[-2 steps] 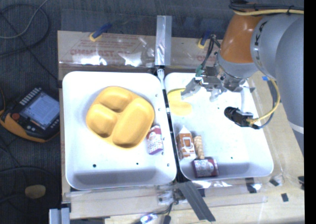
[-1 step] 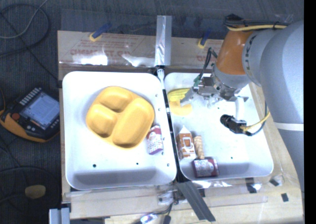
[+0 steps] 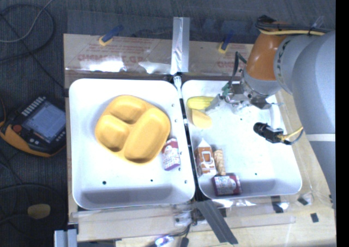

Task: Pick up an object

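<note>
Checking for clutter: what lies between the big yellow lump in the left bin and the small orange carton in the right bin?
In the camera view, a small red-labelled bottle lies there, then the bins' adjoining walls.

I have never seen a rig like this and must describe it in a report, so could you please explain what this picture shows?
This is one view from a camera fixed above a bench, looking down at a slant. The grey machine reaching in from the right is a robot arm. At its end is a gripper, a two-finger claw for picking things up.

The bench bears two shallow white bins. The left bin holds a big yellow lumpy object and a small red-and-white bottle. The right bin holds yellow items near its upper left corner, an orange-and-white carton, a beige piece beside it and a dark red can.

The gripper hangs over the upper part of the right bin, close to the yellow items. I cannot tell whether it holds anything.
</note>
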{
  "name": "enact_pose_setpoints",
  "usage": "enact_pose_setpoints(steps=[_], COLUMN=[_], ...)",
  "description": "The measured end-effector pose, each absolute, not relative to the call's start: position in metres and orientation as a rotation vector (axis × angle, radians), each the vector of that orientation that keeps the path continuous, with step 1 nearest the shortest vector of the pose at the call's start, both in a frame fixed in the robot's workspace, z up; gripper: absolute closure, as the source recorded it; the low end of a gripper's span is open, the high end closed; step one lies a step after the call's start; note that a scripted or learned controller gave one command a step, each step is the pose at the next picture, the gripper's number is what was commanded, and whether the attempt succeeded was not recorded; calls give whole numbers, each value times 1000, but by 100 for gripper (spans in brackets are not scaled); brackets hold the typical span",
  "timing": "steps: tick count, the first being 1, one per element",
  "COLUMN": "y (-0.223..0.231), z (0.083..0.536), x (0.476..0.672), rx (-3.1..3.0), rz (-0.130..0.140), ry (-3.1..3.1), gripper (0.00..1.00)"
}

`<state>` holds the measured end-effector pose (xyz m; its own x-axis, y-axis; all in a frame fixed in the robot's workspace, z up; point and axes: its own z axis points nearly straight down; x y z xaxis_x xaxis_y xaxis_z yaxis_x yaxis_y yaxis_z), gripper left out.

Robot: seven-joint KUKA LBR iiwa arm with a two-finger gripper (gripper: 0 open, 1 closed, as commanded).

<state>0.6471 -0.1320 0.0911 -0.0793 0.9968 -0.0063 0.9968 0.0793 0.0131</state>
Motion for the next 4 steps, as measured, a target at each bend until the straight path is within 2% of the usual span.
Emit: enact_pose_setpoints(steps=[1,2,3,4], y=[-104,-102,-107,-162], z=[91,99,91,89], x=[668,666,666,666], rx=[1933,1940,2106,2058], rz=[-14,-25,-12,-10], ry=[2473,2486,2366,2406], gripper=[0,100,100,100])
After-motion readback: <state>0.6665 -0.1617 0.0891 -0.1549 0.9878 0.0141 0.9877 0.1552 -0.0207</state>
